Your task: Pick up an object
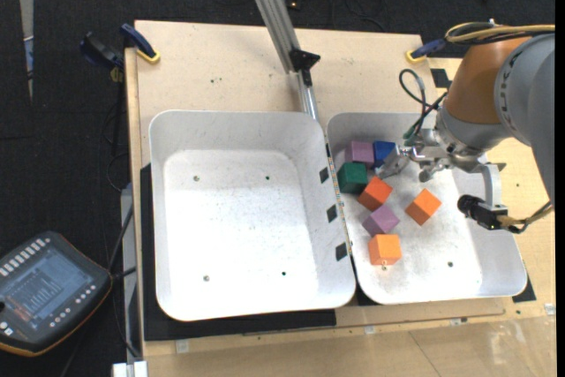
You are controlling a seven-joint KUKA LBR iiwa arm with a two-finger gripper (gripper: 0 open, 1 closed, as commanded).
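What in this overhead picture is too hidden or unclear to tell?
- Gripper: open or shut, too small and cluttered in the camera view.
- Blue block: touched or not, the gripper overlaps it.
- Arm: its base, cut off by the right edge.
- Handheld screen: text too small.

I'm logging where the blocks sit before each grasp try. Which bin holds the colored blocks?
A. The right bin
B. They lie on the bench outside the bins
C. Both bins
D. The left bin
A: the orange block, purple block, green block and blue block all lie in the right bin, below the gripper.
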